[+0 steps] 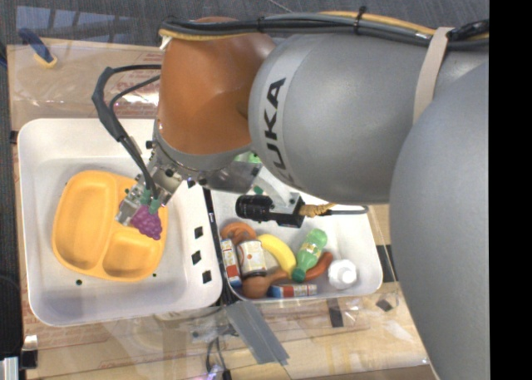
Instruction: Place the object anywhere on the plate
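Observation:
A yellow divided plate (87, 224) lies in the left white bin (50, 141). My gripper (137, 204) hangs over the plate's right edge, reaching down from the big grey and orange arm. A purple bunch of grapes (148, 222) with a green stem sits right at the fingertips, over the plate's right rim. The grapes look pinched between the fingers.
The right bin (366, 241) holds several items: a banana (278, 252), a green bottle (310, 249), a small can (252, 260), a white bottle (342, 273) and a brown round item (256, 287). The arm's bulk covers most of the right bin and the divider between bins.

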Robot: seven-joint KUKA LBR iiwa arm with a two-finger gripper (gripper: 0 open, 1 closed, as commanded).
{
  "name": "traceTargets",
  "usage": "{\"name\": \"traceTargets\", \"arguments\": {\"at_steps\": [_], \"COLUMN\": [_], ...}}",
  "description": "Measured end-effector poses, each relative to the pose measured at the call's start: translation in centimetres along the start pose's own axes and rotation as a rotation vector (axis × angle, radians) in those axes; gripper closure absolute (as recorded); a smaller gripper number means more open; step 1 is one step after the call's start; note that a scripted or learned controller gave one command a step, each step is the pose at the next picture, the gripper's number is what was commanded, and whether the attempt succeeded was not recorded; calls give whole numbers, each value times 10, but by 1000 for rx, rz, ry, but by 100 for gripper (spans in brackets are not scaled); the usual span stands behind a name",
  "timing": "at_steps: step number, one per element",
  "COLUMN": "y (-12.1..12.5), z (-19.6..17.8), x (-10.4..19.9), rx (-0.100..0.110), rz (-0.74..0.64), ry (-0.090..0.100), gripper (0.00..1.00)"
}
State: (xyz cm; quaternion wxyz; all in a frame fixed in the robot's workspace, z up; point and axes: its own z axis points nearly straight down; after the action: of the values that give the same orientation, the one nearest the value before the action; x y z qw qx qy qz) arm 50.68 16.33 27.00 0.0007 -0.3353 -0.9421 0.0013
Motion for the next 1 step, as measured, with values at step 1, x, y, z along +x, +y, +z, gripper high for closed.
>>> {"name": "traceTargets", "arguments": {"at_steps": [1], "y": [1], "z": [-10], "x": [0], "rx": [0], "rz": [-4], "ry": [0], "gripper": [100]}}
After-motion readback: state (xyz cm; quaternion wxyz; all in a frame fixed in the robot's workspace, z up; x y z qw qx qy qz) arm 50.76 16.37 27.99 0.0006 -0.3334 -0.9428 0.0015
